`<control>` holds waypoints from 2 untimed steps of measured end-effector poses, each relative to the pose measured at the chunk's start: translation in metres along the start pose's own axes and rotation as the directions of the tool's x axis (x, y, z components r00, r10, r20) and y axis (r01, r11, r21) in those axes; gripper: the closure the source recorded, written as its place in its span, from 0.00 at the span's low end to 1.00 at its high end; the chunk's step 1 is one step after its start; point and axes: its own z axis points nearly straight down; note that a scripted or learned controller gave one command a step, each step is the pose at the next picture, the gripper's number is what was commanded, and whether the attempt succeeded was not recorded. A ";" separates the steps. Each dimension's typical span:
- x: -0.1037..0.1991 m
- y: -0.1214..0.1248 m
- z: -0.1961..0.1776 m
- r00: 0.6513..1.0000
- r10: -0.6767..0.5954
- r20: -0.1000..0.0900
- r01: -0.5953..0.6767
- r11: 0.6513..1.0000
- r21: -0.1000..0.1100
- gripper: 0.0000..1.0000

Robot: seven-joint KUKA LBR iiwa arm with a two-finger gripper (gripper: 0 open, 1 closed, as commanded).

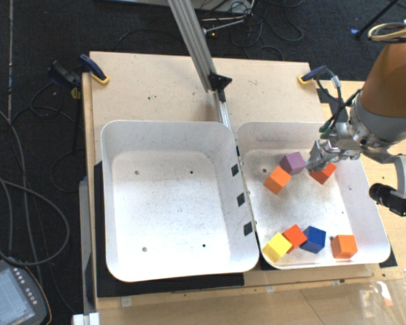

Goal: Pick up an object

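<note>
— Where's the red-orange block (323, 174)?
— Upper part of the right bin (365, 202), directly under the gripper (321, 160), touching or nearly so.
— Clamped on it?
— I can't tell. The purple block (294, 162) and an orange block (278, 179) sit just left of it.

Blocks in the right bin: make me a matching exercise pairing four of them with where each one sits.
Things:
1. purple block
2. yellow block
3. blue block
4. red block

Places:
A. at the near rim, leftmost of the front row
B. directly under the gripper
C. far half of the bin, just beyond an orange block
D. front row, with an orange block on each side

Pairs: 1-C, 2-A, 3-D, 4-B
</note>
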 end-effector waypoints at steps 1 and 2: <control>0.056 -0.006 -0.005 1.000 -0.005 -0.004 0.005 1.000 0.005 1.00; 0.103 -0.021 0.003 1.000 -0.004 -0.003 0.004 1.000 0.008 1.00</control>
